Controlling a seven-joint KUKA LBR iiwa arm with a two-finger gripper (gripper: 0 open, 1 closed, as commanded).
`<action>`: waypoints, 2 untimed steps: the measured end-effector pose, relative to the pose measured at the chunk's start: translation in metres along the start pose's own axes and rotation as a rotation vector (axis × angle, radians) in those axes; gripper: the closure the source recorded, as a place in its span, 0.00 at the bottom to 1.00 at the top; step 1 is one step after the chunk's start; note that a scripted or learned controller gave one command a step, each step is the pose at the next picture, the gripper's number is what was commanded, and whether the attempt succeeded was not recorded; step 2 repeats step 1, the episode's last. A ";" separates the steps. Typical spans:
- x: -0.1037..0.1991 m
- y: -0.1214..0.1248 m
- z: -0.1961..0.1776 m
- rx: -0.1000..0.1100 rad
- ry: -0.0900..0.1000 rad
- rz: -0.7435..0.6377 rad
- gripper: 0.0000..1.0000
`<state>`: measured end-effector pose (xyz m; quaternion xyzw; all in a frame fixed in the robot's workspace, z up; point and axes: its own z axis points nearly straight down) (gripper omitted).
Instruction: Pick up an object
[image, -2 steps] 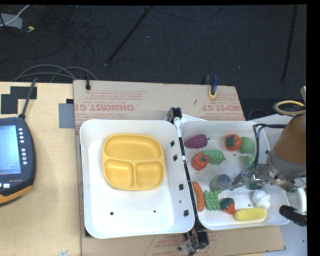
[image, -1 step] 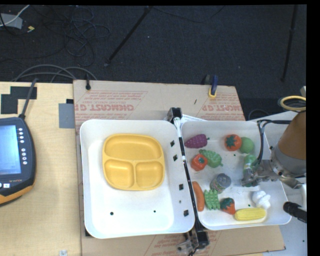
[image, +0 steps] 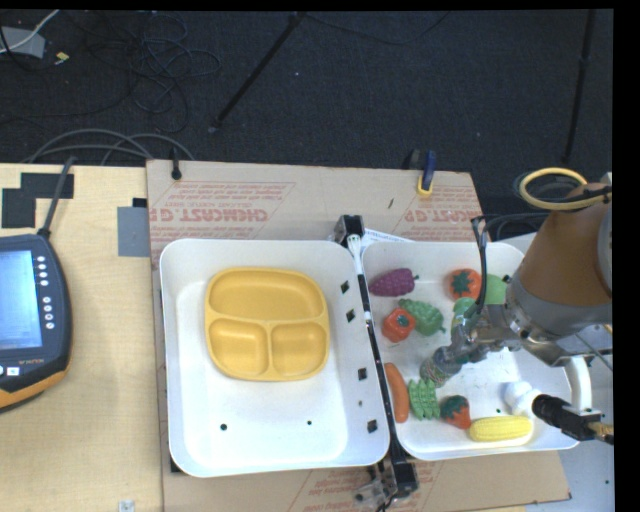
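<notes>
toys (image: 420, 345) crowd right bin (image: 430, 268), left bin (image: 190, 400) roomy

A grey handheld screen (image: 25, 315) lies at the bench's left; a blue-and-yellow clamp (image: 427, 172) grips the cardboard sheet (image: 300, 205).

Both white bins (image: 178, 300) look like smooth moulded plastic w/ a soft sheen. Yellow divided tray (image: 267, 322): plastic, semi-matt, smooth. Toy foods: glossy plastic, e.g. purple eggplant (image: 392, 282), corn cob (image: 501, 429), carrot (image: 398, 390); green leafy piece (image: 424, 398) has a bumpy surface. Under the bins, brown cardboard sheet (image: 300, 200), matt, printed in red. Tabletop (image: 90, 420) looks like pale wood, matt. Claw (image: 447, 361) looks like dull grey metal. Arm's orange band (image: 560, 260): smooth, satin finish. Backdrop (image: 300, 80): dark, rough, carpet-like fabric.
</notes>
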<state>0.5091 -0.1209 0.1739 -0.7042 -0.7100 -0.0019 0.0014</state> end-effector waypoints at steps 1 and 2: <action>0.109 0.014 -0.180 -0.011 -0.002 -0.002 1.00; 0.109 0.014 -0.180 -0.011 -0.002 -0.002 1.00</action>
